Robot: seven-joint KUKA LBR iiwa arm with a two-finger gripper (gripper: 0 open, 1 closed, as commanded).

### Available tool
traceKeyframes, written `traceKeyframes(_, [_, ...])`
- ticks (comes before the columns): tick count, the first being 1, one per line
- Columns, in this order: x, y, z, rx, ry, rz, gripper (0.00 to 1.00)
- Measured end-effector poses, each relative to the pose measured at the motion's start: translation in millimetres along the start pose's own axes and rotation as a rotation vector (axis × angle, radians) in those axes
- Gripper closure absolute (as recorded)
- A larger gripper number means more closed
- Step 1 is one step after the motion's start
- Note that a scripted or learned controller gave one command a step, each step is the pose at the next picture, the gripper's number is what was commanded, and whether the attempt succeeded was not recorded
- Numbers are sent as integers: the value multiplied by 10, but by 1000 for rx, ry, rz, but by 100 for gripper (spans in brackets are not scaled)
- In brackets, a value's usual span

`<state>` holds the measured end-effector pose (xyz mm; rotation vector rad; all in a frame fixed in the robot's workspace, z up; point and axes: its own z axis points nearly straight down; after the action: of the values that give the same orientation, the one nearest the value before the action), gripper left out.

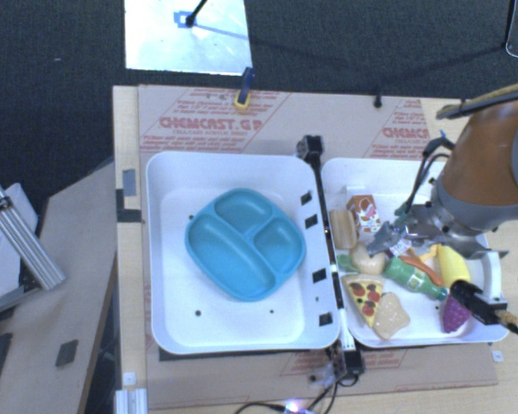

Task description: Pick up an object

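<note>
Glossy plastic toy food (395,283) crowds the right bin (414,169); whether the claw (385,240) grips anything, I can't tell.

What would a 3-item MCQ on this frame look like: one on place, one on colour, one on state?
1. Where does the divided plate lie?
A. left bin
B. right bin
C. on the bench outside the bins

2. What colour is the divided plate?
A. red
B. blue
C. yellow

3. Where is the gripper?
A. over the left bin
B. outside both bins
C. low among the toy food in the right bin

Key: 1 A, it sits alone in the left bin. 2 B, it is light blue. 3 C, it is down by the green bottle and banana.
</note>
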<state>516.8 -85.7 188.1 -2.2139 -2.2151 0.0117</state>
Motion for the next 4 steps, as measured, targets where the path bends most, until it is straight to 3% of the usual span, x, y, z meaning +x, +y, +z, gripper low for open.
traceKeyframes(1, [1,30,-64,-14,-1,-2,0])
traceKeyframes(2, [-32,108,379,-11,-1,-1,0])
traceKeyframes(3, [-18,125,947,-25,-5,-1,0])
traceKeyframes(4, [-18,136,1036,-15,-2,0,0])
